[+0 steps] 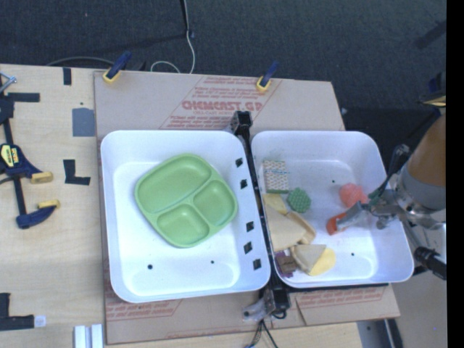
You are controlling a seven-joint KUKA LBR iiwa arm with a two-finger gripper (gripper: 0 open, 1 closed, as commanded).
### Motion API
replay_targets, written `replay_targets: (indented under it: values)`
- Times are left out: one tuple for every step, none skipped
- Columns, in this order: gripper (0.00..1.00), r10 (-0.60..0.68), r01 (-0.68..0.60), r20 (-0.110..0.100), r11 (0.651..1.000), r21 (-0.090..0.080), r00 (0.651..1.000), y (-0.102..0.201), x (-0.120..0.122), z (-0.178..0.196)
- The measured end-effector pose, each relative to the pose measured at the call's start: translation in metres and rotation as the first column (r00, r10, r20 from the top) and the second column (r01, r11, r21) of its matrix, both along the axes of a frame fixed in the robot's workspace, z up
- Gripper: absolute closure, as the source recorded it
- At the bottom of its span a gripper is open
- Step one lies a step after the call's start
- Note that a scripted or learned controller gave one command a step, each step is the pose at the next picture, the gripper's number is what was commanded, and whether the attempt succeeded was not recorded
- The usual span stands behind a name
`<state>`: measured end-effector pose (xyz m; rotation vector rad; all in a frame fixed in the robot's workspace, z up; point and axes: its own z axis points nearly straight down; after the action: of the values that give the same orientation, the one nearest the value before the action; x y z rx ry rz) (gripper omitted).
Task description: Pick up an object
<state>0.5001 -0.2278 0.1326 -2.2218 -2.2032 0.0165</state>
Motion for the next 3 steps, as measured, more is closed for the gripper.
replay_targets:
  values:
    - [0.00, 0.013, -0.013, 0.016, 1.000, -0.002, 1.000, 0.036, 0.051, -0.050]
    - [0.00, 0.014, -0.014, 0.016, 1.000, 0.000, 1.000, 0.112, 0.030, -0.048]
    - [1.00, 0.011, -0.011, 0.017, 1.000, 0.001, 1.000, 0.109, 0.031, -0.037]
